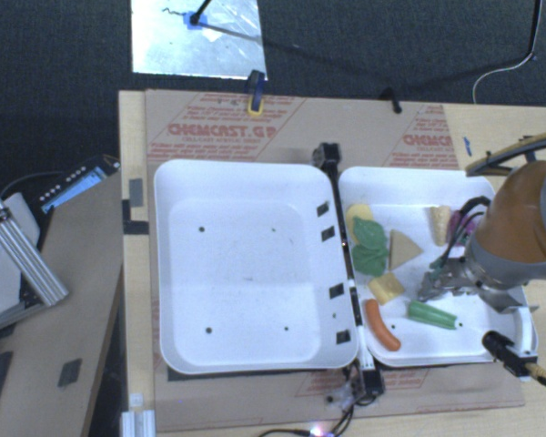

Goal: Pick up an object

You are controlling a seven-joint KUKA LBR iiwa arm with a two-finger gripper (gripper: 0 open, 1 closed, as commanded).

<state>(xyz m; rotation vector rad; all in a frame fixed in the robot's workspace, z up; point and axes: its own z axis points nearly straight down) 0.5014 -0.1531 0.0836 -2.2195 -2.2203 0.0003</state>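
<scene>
The right bin holds several toy food pieces: a green leafy piece, a tan wedge, a yellow block, an orange-red sausage, a green cylinder, a pale yellow piece and a cream piece. My gripper reaches down from the right into this bin, just above the green cylinder and right of the yellow block. Nothing shows between its tips.
The left bin sits beside the right one, joined by a black hinge strip. Both rest on cardboard. The arm's orange band and grey wrist cover the right bin's right side. A black cable runs behind.
</scene>
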